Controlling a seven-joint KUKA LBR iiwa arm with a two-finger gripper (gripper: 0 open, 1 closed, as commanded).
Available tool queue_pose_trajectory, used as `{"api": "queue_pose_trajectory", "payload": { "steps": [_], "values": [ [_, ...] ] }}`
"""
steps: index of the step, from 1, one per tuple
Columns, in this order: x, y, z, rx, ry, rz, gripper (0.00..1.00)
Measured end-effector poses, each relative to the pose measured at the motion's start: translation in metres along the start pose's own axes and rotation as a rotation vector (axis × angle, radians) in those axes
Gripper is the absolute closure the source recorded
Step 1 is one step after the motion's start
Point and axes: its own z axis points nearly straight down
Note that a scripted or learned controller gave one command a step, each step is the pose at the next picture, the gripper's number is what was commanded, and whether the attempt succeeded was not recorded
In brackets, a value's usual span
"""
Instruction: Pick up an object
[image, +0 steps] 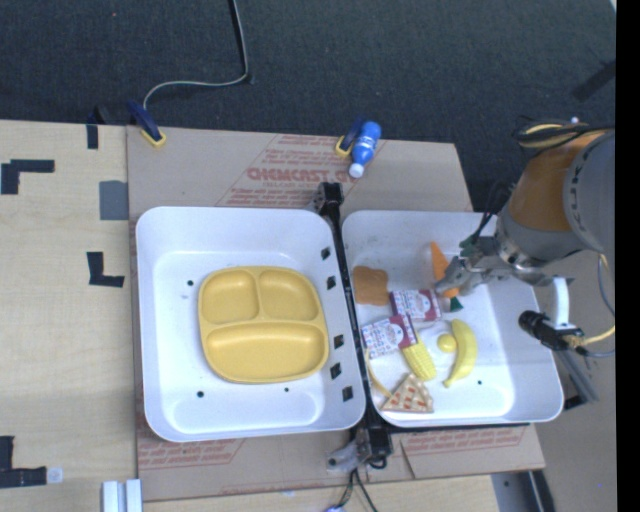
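Observation:
The right bin (520, 395) holds several toy foods: an orange carrot (437, 258), a brown bread piece (370, 285), red-and-white packets (413, 304), a yellow corn cob (417, 360), a banana (461, 350) and a waffle slice (408, 395). My gripper (459, 280) hangs low over the bin's upper middle, just right of the carrot and above the packets. A small green bit shows at its tip.
A yellow divided plate (265, 324) lies in the left bin (160, 300). A blue-and-white bottle (362, 147) and a yellow-blue clamp (147, 123) rest on the cardboard behind the bins. The arm (550, 205) comes in from the right over the right bin's rim.

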Motion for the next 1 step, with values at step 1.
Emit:
{"api": "queue_pose_trajectory", "payload": {
  "steps": [1],
  "values": [
    [0.0866, -0.0339, -0.1111, 0.007, 0.000, -0.003, 1.00]
  ]
}}
